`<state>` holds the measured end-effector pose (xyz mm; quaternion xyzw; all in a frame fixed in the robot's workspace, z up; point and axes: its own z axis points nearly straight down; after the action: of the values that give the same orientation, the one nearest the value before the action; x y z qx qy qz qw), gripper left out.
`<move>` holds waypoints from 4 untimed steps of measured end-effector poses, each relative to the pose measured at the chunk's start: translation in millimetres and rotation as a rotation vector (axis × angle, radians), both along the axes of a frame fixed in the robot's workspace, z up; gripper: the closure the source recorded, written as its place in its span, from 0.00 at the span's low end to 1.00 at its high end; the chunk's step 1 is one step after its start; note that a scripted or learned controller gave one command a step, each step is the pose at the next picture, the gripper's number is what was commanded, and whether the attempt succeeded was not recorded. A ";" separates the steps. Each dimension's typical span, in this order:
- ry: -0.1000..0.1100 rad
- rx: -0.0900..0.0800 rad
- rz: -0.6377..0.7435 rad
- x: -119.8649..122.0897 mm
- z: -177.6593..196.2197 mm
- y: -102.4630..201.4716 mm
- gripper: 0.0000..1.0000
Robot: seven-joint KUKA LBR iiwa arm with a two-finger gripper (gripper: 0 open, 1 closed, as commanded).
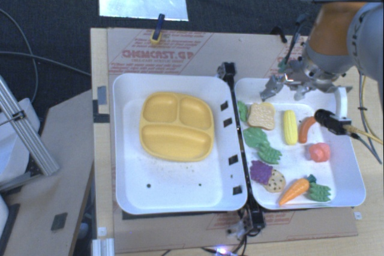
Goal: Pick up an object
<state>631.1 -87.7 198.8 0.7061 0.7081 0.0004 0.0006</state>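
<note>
Here, gripper [287, 86] hovers over right bin's [354, 180] far edge; finger state unclear. Bread slice [262, 116] lies just below it, corn [290, 127] beside.

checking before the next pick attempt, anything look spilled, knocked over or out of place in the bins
Nothing stands out. The yellow divided plate lies flat in the left bin. In the right bin, the toy foods lie loosely inside its walls: bread slice, corn, carrot, purple grapes. None hangs over a rim.
</note>
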 end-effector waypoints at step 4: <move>-0.010 0.003 0.008 -71.6 -111.8 -28.1 1.00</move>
<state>559.6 -115.8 87.1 0.7032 0.7110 0.0050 0.0029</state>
